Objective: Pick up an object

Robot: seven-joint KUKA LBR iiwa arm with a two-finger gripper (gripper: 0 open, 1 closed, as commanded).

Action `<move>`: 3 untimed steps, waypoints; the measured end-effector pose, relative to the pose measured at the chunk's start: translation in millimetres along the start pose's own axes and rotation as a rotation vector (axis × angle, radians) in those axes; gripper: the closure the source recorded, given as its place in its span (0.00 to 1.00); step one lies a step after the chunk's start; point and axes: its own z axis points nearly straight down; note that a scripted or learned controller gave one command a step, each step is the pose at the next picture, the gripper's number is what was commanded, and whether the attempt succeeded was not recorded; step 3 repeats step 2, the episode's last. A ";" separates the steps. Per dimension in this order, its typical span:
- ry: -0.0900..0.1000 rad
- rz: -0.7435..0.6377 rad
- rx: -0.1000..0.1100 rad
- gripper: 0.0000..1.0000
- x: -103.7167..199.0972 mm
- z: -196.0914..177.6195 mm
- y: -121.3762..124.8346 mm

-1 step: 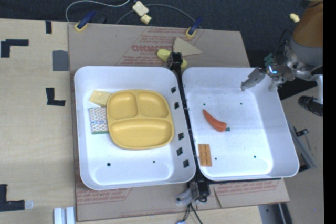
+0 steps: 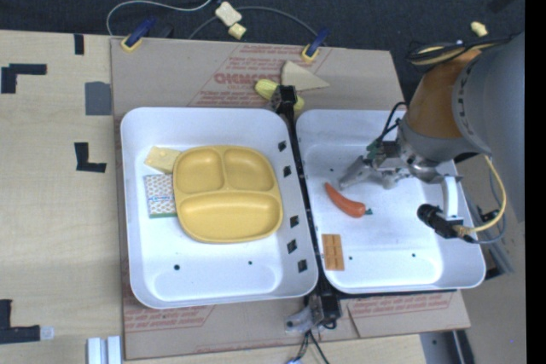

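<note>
A grey robot arm with an orange band reaches in from three o'clock over the right bin (image 2: 461,268), one of two shallow white bins set side by side. Its gripper (image 2: 351,178) hangs low in that bin with a finger tip just above an orange carrot-shaped toy (image 2: 345,201), which lies aslant near the bin's middle. Whether the pincer is wide or narrow cannot be told from this view, and nothing shows between its tips.

A small brown tag (image 2: 332,251) lies at six o'clock from the toy, by the bin's left wall. The left bin (image 2: 141,268) holds a yellow divided plate (image 2: 227,193), with a pale sponge (image 2: 160,158) and a checked cloth (image 2: 159,194) tucked at its nine o'clock edge.

The risk from here: the toy is slim and rounded, so fingers closing off-centre could roll it aside or pinch only its end and let it slip. The slick floor of the bin would help it skid.

The bins sit on a cardboard sheet (image 2: 247,68) over a pale wooden bench (image 2: 51,251). Cables and blue clips lie at twelve o'clock, against dark carpet.
</note>
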 end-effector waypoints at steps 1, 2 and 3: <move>-0.002 0.002 -0.009 0.00 49.4 -4.1 -49.9; -0.002 0.004 -0.008 1.00 46.9 -14.4 -48.4; -0.002 0.004 -0.008 1.00 46.9 -14.4 -48.4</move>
